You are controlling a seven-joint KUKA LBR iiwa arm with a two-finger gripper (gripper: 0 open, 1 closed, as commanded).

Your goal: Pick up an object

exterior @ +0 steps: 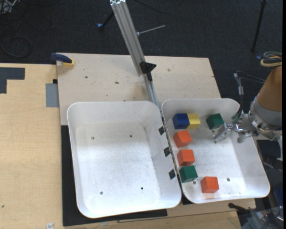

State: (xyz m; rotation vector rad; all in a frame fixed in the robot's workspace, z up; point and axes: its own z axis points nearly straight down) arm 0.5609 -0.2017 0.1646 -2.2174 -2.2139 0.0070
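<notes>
A: Where are the blocks?
B: All in the right bin [257, 175]: a blue cube [180, 120] touching a yellow cube [194, 120], a green cube [214, 121] near the gripper [222, 131], two orange cubes [183, 138] [185, 157], another green cube [188, 173], and an orange cube [209, 184] apart.
A: Does the gripper hold one?
B: Nothing shows between its fingers, which seem slightly parted, though blurred. No writing is readable.
A: And the left bin [85, 128]?
B: It sits beside the right one.

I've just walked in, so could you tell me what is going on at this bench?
A robot arm reaches in from the right, its gripper low over the right bin beside a green block. Nothing shows between its fingers. Blue, yellow, orange and green blocks lie in that bin, mostly along its left side.
</notes>
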